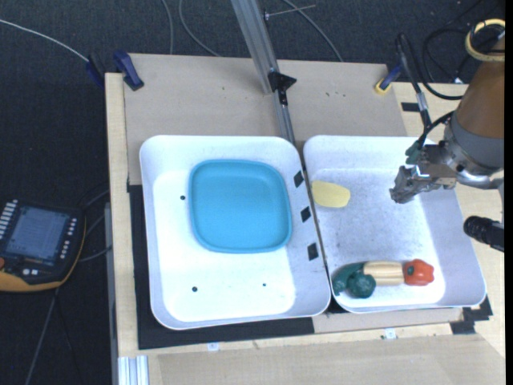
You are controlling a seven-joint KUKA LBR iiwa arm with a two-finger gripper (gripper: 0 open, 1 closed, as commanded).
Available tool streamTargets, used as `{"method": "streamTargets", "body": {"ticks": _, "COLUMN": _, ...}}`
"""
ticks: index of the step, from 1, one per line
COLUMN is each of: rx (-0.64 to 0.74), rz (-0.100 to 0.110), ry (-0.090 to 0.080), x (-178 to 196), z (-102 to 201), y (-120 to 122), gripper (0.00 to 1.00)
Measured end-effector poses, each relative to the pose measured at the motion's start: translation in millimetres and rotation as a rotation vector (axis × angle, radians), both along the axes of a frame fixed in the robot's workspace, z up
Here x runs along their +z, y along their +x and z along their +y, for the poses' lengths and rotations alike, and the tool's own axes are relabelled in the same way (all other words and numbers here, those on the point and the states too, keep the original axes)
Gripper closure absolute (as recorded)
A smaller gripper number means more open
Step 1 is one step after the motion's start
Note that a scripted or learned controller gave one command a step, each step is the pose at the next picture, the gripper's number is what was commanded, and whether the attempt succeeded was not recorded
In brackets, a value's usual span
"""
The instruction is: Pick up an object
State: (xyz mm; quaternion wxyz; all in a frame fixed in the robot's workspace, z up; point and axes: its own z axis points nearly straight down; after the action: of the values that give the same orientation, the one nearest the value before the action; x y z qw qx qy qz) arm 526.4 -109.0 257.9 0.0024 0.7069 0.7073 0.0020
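Note:
The right bin (pixel 377 231) holds a pale yellow flat piece (pixel 330 194) near its left wall. Along its front wall lie a dark green lump (pixel 354 282), a tan cylinder (pixel 383 273) and a red piece (pixel 418 273), side by side and touching. My gripper (pixel 403 189) hangs over the upper right part of this bin, to the right of the yellow piece and well above the front row. Nothing shows between its fingers.
The left bin (pixel 160 247) carries a blue square plate (pixel 240 205). A metal pole (pixel 256 30) slants down from the top to the gap between the bins. Black clips (pixel 305 213) sit on the dividing edge. A handheld pendant (pixel 36 243) lies off the bench at left.

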Motion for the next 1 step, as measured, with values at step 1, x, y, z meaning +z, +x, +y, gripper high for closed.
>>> {"method": "streamTargets", "body": {"ticks": 1, "rx": 0.000, "rz": 0.005, "ry": 0.001, "x": 2.6, "z": 0.1, "y": 0.2, "gripper": 1.00}}
